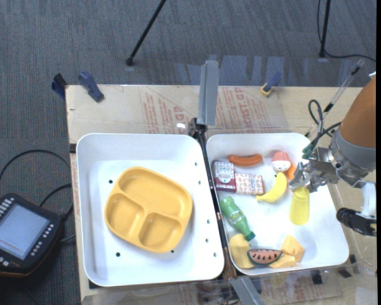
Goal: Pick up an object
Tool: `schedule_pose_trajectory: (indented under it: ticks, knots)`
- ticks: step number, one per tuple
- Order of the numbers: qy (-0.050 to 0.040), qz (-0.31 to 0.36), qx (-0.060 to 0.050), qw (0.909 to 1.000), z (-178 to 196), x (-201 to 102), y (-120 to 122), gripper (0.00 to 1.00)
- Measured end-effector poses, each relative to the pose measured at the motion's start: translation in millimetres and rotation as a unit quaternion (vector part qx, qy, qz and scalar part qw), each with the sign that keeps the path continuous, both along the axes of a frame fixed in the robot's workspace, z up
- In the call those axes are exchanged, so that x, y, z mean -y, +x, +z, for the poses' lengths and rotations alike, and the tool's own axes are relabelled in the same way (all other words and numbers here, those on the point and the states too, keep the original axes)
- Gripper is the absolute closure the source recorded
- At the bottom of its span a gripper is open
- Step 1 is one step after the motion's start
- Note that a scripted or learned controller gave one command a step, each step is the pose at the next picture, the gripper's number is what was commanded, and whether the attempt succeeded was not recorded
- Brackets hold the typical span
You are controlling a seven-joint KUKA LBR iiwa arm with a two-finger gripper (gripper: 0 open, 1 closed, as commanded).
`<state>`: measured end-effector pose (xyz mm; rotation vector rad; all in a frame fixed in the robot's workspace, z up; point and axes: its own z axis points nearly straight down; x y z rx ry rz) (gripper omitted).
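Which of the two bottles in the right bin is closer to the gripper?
The yellow bottle, standing right below the gripper. The green bottle lies farther off, near the bin's left wall.

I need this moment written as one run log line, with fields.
arm: over right bin | gripper: just above yellow bottle | bottle: upright beside banana | left bin: yellow tray

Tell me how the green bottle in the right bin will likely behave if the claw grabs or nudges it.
The green bottle lies on its side, so its round body would probably roll when nudged. It looks like smooth plastic, so it may slip. It seems a small toy, likely light and rigid.
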<state>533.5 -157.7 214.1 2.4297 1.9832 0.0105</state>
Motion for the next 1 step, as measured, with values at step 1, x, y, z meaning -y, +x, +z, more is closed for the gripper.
schedule_pose_trajectory:
  ticks: [1]
  knots:
    - [0.0006,0.018,-0.006,0.9998,2.0,-44.8,77.1,1.0]
